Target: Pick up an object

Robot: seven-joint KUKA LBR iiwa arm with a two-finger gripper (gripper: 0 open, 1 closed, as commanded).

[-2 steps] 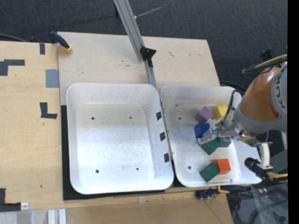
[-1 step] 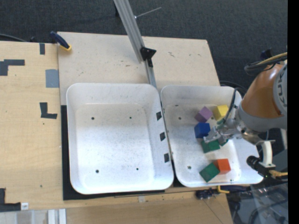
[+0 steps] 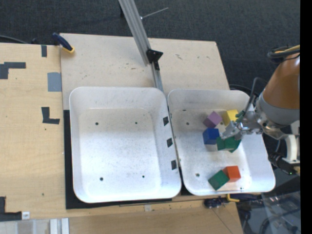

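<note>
Sitting nearest in the right bin (image 3: pixel 195 101) were an orange block (image 3: pixel 233 172) and a green block (image 3: pixel 218 179). Farther back, the gripper (image 3: pixel 233 133) hung low over a dark green block (image 3: pixel 228 144), beside blue (image 3: pixel 210 136), purple (image 3: pixel 213 119) and yellow (image 3: pixel 231 116) blocks; its grip could not be judged.

Gripper (image 3: pixel 233 133) low among blocks, right bin (image 3: pixel 187 177).

A pale wooden desk (image 3: pixel 122 67) carries two shallow white bins side by side on a black mat (image 3: pixel 66 179): the left bin (image 3: pixel 78 101) and the right bin (image 3: pixel 195 94). A blue-and-yellow clamp (image 3: pixel 63 43) sits at its far left corner.
</note>
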